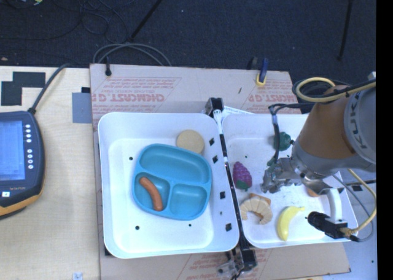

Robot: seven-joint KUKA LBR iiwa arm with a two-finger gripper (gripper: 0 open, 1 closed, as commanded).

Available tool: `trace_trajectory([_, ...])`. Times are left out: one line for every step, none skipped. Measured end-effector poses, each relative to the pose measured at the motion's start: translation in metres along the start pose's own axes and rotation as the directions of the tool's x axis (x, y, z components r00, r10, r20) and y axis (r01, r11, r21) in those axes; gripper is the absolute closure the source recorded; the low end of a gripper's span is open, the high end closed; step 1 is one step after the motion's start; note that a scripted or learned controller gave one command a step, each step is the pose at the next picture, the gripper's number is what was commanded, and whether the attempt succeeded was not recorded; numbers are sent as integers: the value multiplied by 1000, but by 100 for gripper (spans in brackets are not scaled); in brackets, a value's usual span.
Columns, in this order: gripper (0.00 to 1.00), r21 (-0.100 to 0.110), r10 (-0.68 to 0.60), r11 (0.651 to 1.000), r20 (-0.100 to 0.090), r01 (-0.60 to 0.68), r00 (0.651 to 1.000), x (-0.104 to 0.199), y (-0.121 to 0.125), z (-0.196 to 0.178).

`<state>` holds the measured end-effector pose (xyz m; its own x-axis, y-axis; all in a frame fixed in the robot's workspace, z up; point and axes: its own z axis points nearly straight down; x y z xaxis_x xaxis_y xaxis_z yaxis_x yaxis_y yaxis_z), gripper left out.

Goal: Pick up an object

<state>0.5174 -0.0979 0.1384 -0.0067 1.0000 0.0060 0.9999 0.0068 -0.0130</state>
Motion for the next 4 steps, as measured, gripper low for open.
trace_trajectory([100,-29,8,1000,10,-8,1000,2,-25,48])
trace_trajectory([100,-30,9,1000,13,-9,1000,13,-36,40])
trace_trajectory([100,-11,5,1000,0,-5,1000,0,-14,47])
trace_trajectory([100,-10,5,1000,4,-5,1000,17,-42,-6])
